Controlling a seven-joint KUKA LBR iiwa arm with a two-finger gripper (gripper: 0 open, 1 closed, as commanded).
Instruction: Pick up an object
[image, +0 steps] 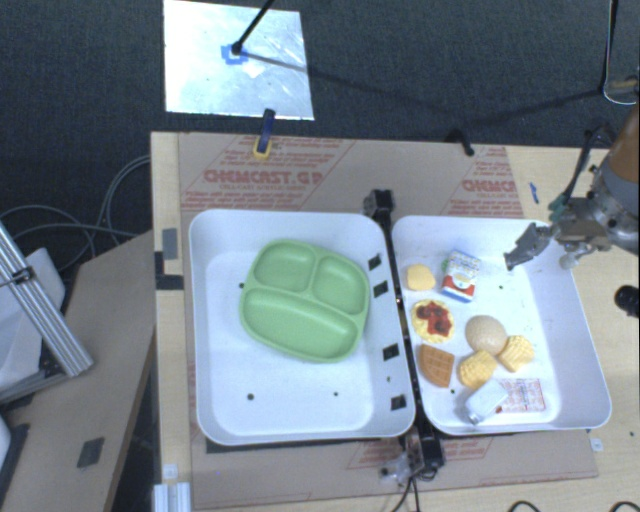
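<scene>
Objects for picking, all in the right bin (585, 330), listed near to far: white packet (487, 401) with a printed card (523, 395) beside it; waffle (437, 364); two yellow corn pieces (477, 369) (516, 351); tan bun (485, 331); small pizza (433, 318); yellow wedge (421, 277); milk carton (460, 276). Left bin (215, 330): one green divided plate (304, 300). My gripper (546, 250): above the right bin's far right part, well apart from every item, fingers spread open, nothing between them, touching nothing. Beyond the bins: cardboard sheet (280, 172), shiny foil square (238, 60).
</scene>
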